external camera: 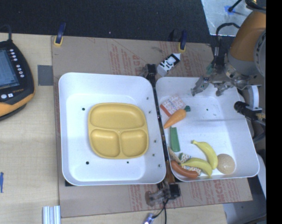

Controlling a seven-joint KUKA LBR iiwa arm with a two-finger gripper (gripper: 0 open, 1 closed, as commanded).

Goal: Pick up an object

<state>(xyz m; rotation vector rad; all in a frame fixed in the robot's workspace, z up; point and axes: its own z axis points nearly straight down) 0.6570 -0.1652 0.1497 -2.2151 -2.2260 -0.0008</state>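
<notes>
White, shallow, two in number: the left bin [71, 125] held a yellow divided plate [118, 129]. The right bin [238, 139] held a carrot [174, 118] and a small packet [171, 104] at upper left, a green stick [174, 139] below them, two bananas [202, 157], a sausage [182, 170] and a tan ball [225, 163] at lower frame. The gripper [209, 88] hung over that bin's upper edge, fingers spread, grasping nothing, well apart from the objects.

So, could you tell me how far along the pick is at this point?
Nothing looks picked yet. The gripper hangs open over the far end of the right bin with nothing between its fingers. The carrot, bananas and other items lie in that bin, so descending, grasping and lifting remain.
</notes>
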